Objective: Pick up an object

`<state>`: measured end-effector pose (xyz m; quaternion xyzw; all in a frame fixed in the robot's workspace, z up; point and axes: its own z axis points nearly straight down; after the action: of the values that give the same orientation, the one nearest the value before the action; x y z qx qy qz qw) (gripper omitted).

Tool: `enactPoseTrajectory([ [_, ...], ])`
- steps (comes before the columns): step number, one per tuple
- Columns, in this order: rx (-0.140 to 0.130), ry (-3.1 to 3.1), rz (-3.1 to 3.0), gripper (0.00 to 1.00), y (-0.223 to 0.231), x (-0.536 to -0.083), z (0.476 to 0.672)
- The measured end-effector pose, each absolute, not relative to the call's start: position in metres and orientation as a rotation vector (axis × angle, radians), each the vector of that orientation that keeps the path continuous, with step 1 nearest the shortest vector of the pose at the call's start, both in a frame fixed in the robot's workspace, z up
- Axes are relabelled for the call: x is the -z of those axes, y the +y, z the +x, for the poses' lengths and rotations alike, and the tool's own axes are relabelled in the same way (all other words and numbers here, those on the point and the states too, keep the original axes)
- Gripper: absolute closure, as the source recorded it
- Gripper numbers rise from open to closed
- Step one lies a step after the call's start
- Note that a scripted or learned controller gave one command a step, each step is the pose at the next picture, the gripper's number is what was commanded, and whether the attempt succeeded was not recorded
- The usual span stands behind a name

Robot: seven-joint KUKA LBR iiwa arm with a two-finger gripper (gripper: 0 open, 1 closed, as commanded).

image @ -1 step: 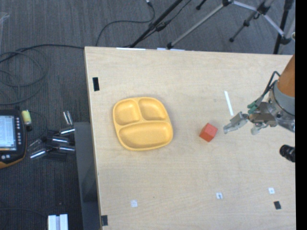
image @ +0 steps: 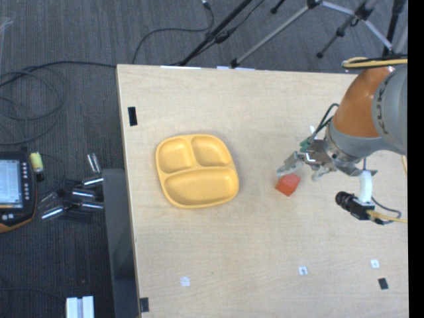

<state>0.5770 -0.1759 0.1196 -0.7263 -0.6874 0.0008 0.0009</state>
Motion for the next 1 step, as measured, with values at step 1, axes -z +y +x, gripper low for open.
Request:
enactPoseTrajectory([
  [1, -0.002, -2.239, -2.203, 0.0, -0.1406, -0.0837, 0.5815],
])
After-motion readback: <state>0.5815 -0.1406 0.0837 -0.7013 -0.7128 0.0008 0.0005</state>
